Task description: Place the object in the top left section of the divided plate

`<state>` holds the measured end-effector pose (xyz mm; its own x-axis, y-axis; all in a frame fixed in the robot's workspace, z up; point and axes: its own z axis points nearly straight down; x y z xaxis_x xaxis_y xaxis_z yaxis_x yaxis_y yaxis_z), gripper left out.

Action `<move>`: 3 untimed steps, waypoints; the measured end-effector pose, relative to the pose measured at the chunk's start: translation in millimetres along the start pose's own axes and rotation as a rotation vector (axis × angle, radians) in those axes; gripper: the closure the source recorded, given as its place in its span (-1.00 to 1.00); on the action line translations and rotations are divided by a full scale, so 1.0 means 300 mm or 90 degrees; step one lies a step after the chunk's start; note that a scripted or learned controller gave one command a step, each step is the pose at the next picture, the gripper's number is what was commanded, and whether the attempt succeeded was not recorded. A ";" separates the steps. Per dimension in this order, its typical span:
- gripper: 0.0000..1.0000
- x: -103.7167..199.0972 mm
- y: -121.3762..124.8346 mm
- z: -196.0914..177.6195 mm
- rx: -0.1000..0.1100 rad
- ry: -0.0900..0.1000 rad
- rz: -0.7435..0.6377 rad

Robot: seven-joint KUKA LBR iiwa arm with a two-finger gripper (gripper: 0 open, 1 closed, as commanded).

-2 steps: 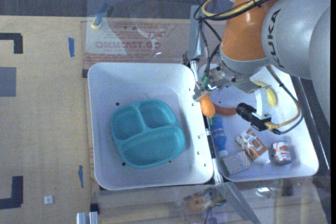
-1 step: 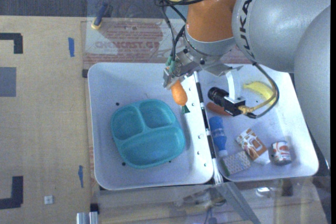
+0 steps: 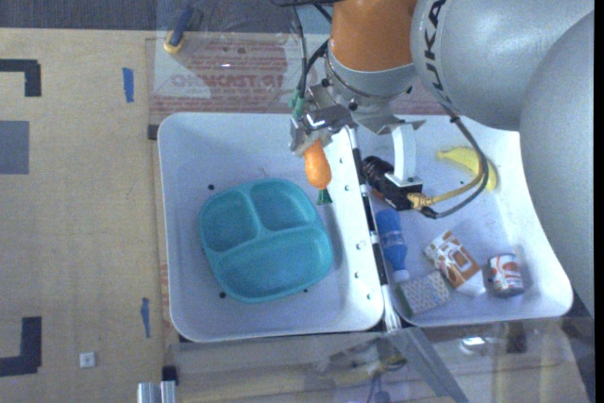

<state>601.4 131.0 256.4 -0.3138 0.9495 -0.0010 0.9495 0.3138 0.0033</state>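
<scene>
hanging below the gripper (image 3: 310, 135), the orange carrot (image 3: 318, 169) stands near upright, its top pinched between the closed-in fingers. it sits over the left bin (image 3: 184, 156), just right of the teal divided plate (image 3: 265, 239); the top left section (image 3: 229, 220) lies down-left of it.

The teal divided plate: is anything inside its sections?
The divided plate holds nothing in its three sections. The orange carrot hangs beyond its upper right rim, below the gripper.
</scene>
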 end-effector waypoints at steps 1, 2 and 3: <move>1.00 0.265 0.117 -0.039 0.001 0.000 0.006; -1.00 0.266 0.117 -0.040 0.001 0.000 0.006; -1.00 0.245 -0.100 0.473 0.002 0.001 -0.057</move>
<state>550.3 191.5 114.5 -0.3970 0.9178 0.0006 0.9178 0.3970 0.0005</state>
